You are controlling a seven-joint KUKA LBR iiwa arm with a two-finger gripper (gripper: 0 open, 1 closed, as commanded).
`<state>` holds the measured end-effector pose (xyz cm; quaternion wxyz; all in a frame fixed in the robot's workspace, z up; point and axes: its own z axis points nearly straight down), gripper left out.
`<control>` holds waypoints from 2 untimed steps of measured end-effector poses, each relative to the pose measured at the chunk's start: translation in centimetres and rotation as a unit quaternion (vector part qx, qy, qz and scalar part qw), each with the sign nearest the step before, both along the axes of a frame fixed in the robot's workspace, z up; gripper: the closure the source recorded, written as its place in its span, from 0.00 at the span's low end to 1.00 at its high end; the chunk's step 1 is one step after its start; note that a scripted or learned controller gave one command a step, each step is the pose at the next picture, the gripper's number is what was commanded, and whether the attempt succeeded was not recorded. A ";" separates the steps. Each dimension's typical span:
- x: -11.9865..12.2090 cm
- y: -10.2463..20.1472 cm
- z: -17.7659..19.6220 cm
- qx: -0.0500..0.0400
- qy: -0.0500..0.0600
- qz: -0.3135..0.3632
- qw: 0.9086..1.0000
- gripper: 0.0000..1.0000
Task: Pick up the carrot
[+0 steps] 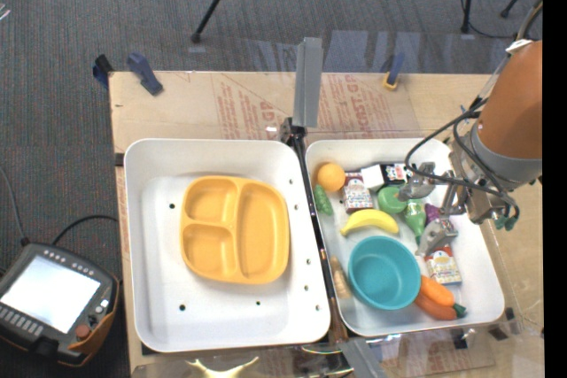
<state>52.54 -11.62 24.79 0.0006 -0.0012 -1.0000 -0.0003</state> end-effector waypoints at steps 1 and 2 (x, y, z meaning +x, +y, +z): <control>-5.0 -1.0 -15.3 0.002 0.001 0.135 0.991 0.00; -4.8 -0.7 -14.3 0.002 0.000 0.138 0.990 1.00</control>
